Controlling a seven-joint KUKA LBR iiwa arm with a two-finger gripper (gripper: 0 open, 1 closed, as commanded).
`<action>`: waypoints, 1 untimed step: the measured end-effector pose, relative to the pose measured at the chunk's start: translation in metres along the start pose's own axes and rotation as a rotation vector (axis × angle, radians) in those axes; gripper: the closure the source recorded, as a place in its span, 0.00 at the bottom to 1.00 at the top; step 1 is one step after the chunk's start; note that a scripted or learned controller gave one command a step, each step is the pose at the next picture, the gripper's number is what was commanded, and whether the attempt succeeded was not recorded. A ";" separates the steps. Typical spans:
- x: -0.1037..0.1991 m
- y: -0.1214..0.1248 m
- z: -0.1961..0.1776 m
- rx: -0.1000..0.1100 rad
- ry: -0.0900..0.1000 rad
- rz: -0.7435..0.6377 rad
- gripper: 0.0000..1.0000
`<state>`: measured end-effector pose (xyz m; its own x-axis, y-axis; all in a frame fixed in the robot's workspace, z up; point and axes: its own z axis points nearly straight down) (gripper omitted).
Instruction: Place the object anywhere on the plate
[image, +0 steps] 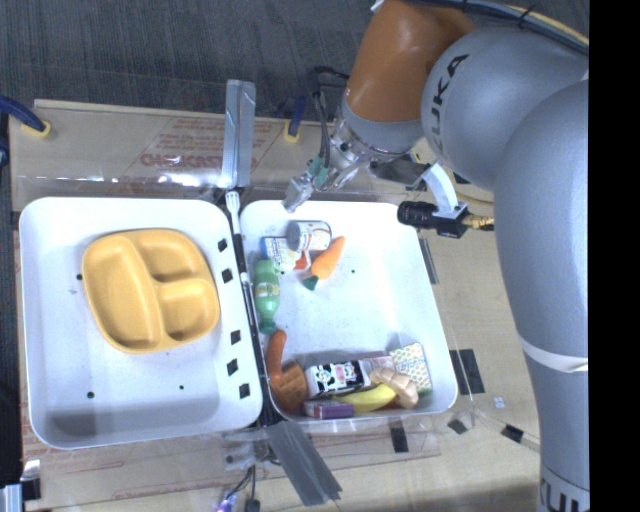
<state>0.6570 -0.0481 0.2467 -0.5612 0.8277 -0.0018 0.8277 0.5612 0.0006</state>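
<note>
Plate (150, 290), yellow and sectioned, sits bare in the left bin (60, 400), so nothing's delivered yet! Across the divider, the right bin (370, 300) has toys crowding its nine and six o'clock edges, carrot (327, 258) near twelve, open middle. Gripper (300, 192) hovers at the bin's twelve o'clock rim; whether it's open, I can't tell.

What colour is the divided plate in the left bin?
Yellow-orange; the plate shows plainly in the camera view, lying in the left bin.
</note>
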 end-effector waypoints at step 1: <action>0.085 0.001 0.028 0.005 0.003 0.085 1.00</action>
<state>0.6097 0.0227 0.2181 -0.4889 0.8724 0.0013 0.8723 0.4889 -0.0040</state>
